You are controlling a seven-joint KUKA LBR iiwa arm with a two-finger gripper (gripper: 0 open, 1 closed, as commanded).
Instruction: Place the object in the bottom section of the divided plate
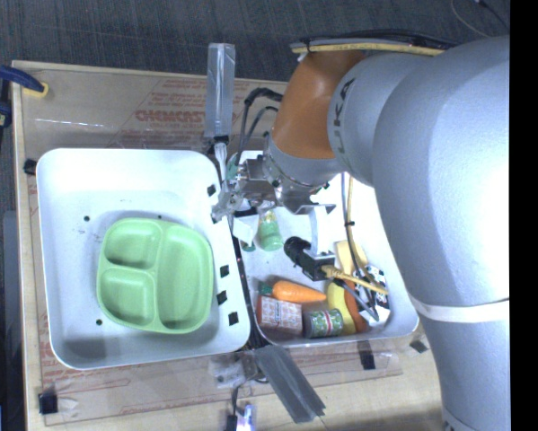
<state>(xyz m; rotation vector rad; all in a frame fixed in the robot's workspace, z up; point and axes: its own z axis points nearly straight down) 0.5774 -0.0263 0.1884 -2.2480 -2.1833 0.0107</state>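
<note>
The gripper [251, 206] hangs at the right bin's [387, 326] left edge, just beside a green bottle [269, 233]. Whether it grips anything, I cannot tell. The plate [156, 277] lies leftward, in the other bin.

Green divided plate [155, 277], flat in left bin; small green object [269, 233] under the gripper [261, 206].

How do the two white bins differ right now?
Contents: left bin holds one green divided plate; right bin holds a jumble including a carrot and a small green bottle.
Access: the arm's end effector hangs over the right bin; the left bin is uncovered.
Both are shallow.
</note>
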